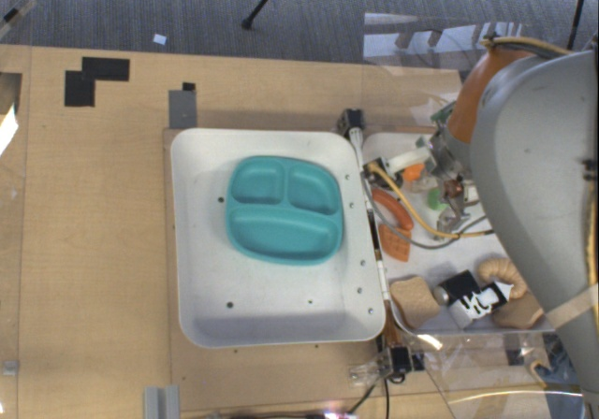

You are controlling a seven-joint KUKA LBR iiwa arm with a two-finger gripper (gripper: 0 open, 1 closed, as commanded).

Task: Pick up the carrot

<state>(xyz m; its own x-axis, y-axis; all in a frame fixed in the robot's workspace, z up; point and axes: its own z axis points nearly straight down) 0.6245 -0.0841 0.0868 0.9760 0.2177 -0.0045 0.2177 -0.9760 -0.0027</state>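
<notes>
Arm (pixel 538 183): overhangs right bin (pixel 412 141); tool (pixel 447 193) state cannot be told. Carrot (pixel 393 209): beside that bin's left wall, near tool. Advice: descend centred, close across its width.

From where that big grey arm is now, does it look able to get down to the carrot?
Probably yes. The carrot lies in the right bin with its top side uncovered, close beside the gripper. A yellow cable and other items crowd it, so a clean grasp is uncertain.
</notes>
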